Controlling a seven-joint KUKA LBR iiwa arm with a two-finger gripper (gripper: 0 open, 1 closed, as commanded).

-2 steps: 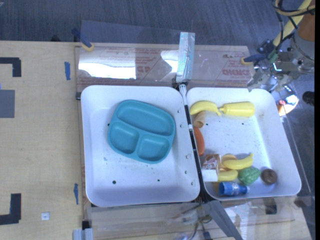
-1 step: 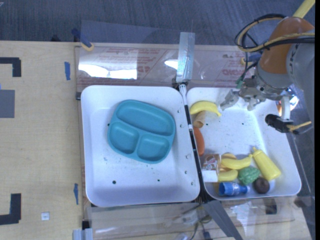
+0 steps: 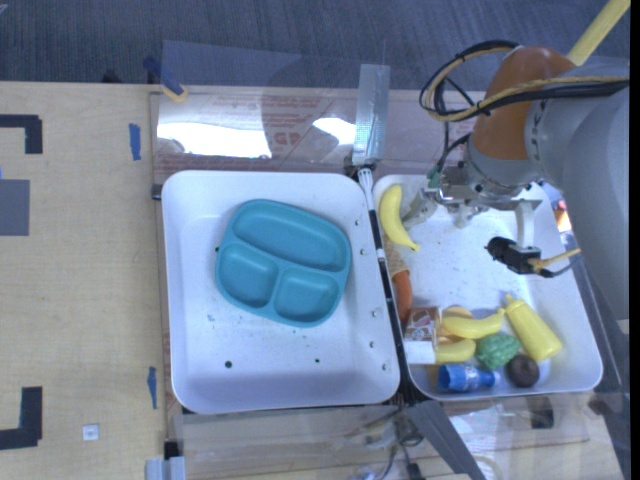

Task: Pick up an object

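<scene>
My gripper (image 3: 468, 208) hangs over the far part of the right bin (image 3: 585, 353), under the orange wrist band. A yellow banana (image 3: 395, 218) lies just left of it, against the bin's left wall. Below the banana is an orange carrot-like piece (image 3: 402, 290). At the bin's near end lie a second banana (image 3: 470, 324), a yellow bottle (image 3: 533, 330), a green leafy piece (image 3: 497, 350), a blue can (image 3: 464, 377) and a dark brown round thing (image 3: 522, 370). I see nothing between the gripper's fingers.
The left bin (image 3: 190, 348) holds a blue divided plate (image 3: 284, 261). A small packet with red print (image 3: 422, 323) lies by the right bin's left wall. The divider between the bins runs just left of the banana. White floor shows in the right bin's middle.
</scene>
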